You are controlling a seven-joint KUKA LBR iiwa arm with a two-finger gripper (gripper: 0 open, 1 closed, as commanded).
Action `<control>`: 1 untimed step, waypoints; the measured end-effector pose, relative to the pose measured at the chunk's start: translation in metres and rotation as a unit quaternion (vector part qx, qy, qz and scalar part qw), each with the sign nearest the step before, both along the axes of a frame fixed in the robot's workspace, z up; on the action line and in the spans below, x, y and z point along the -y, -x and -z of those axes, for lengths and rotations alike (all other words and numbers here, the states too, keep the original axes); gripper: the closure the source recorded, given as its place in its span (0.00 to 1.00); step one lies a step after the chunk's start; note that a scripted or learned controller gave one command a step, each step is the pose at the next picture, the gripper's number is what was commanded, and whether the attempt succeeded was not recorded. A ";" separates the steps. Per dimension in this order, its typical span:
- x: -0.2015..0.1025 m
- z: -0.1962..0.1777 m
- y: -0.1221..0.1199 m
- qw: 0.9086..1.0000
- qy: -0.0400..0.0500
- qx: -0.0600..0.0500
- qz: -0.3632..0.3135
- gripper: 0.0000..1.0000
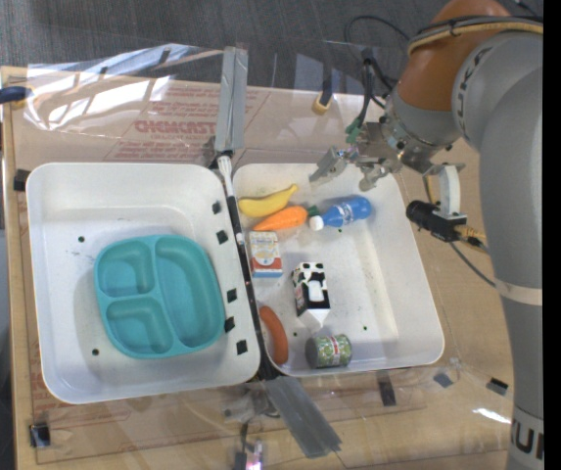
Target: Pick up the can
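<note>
The can (pixel 329 350) is small and green-labelled, lying on its side near the front edge of the right bin (pixel 409 292). My gripper (pixel 347 168) hangs above the bin's back rim, far from the can, with its two fingers spread apart and nothing between them. Just below the gripper lies a blue bottle (pixel 344 212).
In the right bin also lie a banana (pixel 267 200), a carrot (pixel 280 219), a small orange-white carton (pixel 265 254), a black-white milk carton (pixel 310 289) and a red-brown oval item (pixel 274 333). The left bin (pixel 55 223) holds a teal divided plate (pixel 158 295).
</note>
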State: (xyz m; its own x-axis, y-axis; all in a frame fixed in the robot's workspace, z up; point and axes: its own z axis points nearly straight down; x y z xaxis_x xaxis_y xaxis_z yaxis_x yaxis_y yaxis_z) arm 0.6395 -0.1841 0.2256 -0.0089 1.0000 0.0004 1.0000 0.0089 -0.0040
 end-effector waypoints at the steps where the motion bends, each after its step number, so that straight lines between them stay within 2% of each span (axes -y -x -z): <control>1: 0.020 0.088 0.082 0.999 0.000 0.000 -0.037 0.00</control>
State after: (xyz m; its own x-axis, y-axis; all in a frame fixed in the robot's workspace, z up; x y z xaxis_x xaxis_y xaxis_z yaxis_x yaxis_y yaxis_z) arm 0.5572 -0.2039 0.1373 -0.0832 0.9965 0.0005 0.9965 0.0832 -0.0042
